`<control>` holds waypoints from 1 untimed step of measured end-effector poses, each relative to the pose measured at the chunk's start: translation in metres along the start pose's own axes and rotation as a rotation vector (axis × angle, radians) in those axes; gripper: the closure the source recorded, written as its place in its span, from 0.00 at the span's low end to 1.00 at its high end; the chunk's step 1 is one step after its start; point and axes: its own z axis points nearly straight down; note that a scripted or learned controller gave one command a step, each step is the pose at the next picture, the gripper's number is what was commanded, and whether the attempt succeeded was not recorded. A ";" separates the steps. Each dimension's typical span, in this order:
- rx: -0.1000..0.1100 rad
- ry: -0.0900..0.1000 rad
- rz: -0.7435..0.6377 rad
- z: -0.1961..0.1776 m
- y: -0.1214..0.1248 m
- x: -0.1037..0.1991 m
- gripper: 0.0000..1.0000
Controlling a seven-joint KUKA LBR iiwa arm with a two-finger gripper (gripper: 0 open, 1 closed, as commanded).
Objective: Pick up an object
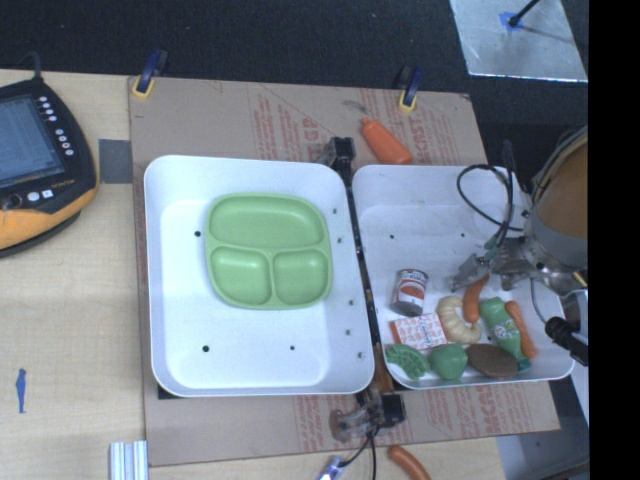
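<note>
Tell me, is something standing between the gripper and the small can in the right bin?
Nothing visible does. The gripper hangs over the right bin, and bare white floor lies between it and the small can. The other toys crowd below, toward the bin's near edge.

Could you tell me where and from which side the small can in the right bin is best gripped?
Probably across the can's round sides, coming straight down. It lies apart from the heap of toy food, with bare bin floor around it, leaving room for the hand's fingers.
</note>
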 end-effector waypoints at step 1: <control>-0.001 0.000 -0.001 0.013 -0.003 -0.013 0.00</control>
